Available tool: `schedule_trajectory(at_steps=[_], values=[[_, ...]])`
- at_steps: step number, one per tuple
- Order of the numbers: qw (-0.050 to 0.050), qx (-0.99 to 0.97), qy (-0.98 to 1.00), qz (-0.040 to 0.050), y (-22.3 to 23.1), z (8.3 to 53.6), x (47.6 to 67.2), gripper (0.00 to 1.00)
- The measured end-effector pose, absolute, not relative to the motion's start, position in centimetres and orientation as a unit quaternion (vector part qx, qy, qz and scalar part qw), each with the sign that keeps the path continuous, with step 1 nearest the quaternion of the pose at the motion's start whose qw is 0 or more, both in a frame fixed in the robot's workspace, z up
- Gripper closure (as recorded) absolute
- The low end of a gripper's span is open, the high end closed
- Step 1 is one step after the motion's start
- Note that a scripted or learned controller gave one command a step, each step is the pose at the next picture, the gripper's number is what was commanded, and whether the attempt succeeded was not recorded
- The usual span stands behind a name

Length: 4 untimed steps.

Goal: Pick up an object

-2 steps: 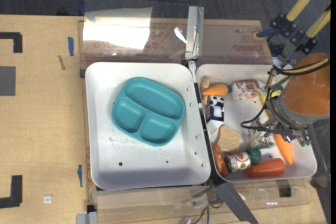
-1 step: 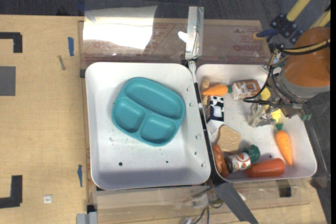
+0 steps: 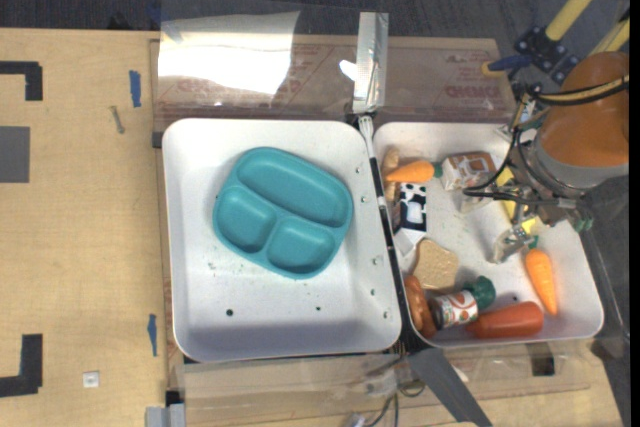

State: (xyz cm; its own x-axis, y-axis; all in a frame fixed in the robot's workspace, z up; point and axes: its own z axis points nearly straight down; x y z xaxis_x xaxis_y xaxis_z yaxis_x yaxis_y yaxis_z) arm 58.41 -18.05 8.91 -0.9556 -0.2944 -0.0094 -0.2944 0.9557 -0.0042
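Over the right bin [image 3: 592, 287], at its right side, the gripper [image 3: 520, 237] is hanging low from a grey arm with an orange band [image 3: 592, 123], cables trailing around the wrist. Whether the pincer is open or closed cannot be told from this slanted view; nothing is visibly sitting between its tips.

Just beside the gripper, toward the bin's right wall, a small carrot [image 3: 541, 277] is lying lengthwise, apart from its neighbours. Below it, along the near wall, a red pepper [image 3: 511, 318] is lying next to a can [image 3: 458, 304] with a green end. A slice of bread [image 3: 436, 264] is resting left of these, a black-and-white card [image 3: 412, 205] above it, then a second carrot [image 3: 411, 172] and a small box [image 3: 468, 170] toward the far wall. A teal tray [image 3: 284, 211] is sitting in the left bin [image 3: 190, 295].

The small carrot looks like the best target, being nearest and isolated. A clean pick would likely mean centring over its thicker end, closing across its width, and keeping clear of the bin wall. The carrot is tapered and smooth, so it may slip toward the tip.
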Motion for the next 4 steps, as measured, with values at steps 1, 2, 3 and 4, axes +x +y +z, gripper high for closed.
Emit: schedule_trajectory(at_steps=[1, 2, 3, 4], values=[[0.005, -0.145, 0.989, -0.0011, -22.4, 8.9, 55.1, 0.0], [0.011, -0.145, 0.989, -0.0028, -22.3, 10.3, 55.6, 1.0], [0.011, -0.145, 0.989, -0.0023, -22.3, 10.2, 55.6, 0.0], [0.006, -0.131, 0.991, -0.0015, -22.2, 8.9, 50.1, 0.0]])
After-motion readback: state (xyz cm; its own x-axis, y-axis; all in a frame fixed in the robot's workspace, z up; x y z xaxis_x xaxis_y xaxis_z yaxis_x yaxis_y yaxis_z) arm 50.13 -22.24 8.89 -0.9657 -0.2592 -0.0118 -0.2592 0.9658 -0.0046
